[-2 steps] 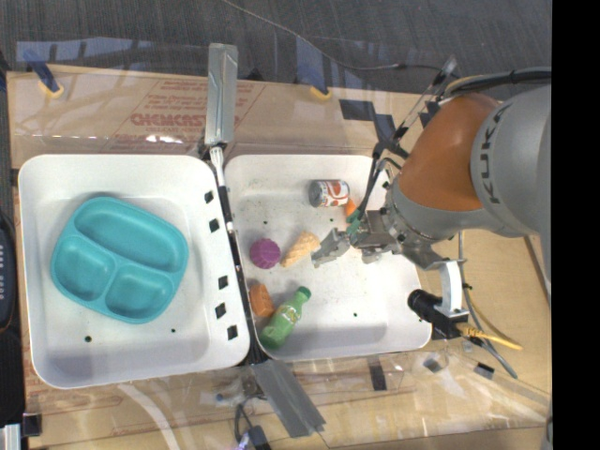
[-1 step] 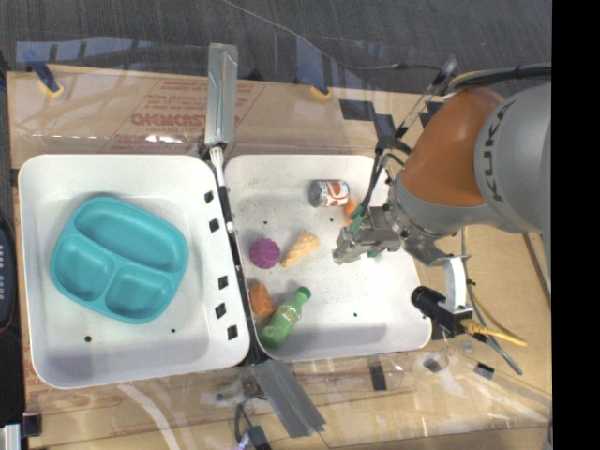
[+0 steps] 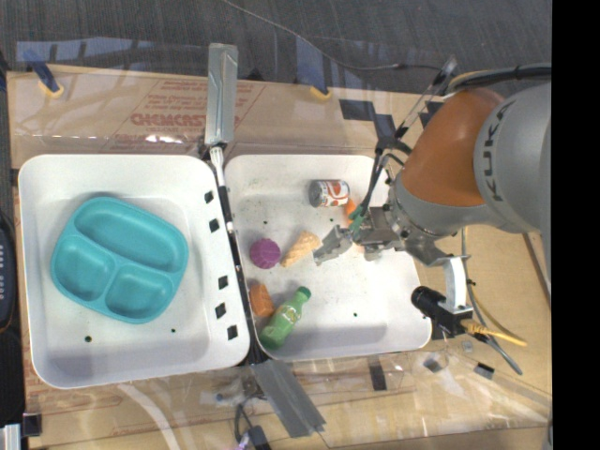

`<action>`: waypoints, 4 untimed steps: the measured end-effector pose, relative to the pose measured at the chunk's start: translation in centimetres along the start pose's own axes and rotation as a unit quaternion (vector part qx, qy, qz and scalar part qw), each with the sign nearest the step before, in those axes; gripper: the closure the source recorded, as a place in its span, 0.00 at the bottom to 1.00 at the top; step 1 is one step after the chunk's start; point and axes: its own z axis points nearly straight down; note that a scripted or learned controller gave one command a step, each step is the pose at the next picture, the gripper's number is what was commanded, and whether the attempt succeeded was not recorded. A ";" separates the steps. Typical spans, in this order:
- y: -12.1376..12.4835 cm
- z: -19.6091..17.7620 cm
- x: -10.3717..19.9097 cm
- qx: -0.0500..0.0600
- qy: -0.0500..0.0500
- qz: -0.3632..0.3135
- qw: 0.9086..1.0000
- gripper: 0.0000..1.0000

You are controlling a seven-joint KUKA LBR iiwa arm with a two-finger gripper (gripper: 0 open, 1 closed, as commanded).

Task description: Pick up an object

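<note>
Where bins (image 3: 56,364) sit, seemingly carpeted surroundings

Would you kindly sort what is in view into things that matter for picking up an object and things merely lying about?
Job:
gripper
purple ball
soda can
green bottle
cone-shaped toy
orange toy

Lying about:
teal divided plate
left bin

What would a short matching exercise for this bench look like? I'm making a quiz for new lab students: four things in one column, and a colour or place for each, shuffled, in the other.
Things:
1. divided plate
2. ball
3. bottle
4. can

Descriptions:
A. green, near the right bin's front left corner
B. teal, in the left bin
C. lying near the right bin's far edge
D. purple

Pairs: 1-B, 2-D, 3-A, 4-C
</note>
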 end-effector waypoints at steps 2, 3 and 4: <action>2.8 12.1 3.6 -0.003 0.000 0.031 1.000 0.00; 7.6 11.9 3.1 -0.004 0.000 -0.034 0.999 0.00; 7.6 11.0 3.2 -0.003 0.001 -0.036 0.999 1.00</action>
